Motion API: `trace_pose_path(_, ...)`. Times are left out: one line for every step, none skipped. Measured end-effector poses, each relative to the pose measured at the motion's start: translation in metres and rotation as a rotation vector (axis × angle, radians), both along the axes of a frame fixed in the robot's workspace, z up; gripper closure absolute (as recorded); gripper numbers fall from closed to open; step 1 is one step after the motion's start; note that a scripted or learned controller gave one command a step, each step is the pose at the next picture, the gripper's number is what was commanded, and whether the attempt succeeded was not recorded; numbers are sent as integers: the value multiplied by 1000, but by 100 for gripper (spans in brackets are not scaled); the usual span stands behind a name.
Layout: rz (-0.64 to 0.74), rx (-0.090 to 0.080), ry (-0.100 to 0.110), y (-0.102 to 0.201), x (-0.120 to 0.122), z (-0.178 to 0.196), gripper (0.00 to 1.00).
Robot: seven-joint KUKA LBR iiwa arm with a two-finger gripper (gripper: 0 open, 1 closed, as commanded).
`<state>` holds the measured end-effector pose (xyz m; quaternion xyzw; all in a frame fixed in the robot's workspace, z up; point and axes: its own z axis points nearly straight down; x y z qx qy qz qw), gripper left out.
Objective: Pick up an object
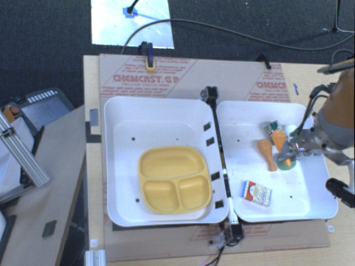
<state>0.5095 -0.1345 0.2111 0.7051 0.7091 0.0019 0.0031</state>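
Note:
In the right bin [244,121], near its right side, a small heap of toys lies together: an orange club-shaped piece [267,153], an orange carrot-like toy with a green top [277,136] and a green round piece [287,164]. My gripper [292,148] hangs low over this heap, coming in from the right, its tip right at the green piece and the carrot. The gripper's body hides part of the heap. A small red, white and blue box [256,193] lies flat nearer the front of the same bin, apart from the gripper.
The left bin [127,115] holds a yellow three-compartment plate [175,179]. A black divider with clips [217,148] runs between the two bins. The grey arm [338,115] stands over the right bin's right wall.

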Motion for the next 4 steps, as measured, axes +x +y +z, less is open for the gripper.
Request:
trace_pose_path(0, 0, 0, 0, 2, 44, 100)
trace_pose_path(4, 3, 5, 52, 10, 29, 100)
trace_pose_path(5, 4, 5, 107, 20, 36, 100)
trace_pose_path(5, 4, 5, 162, 27, 41, 100)
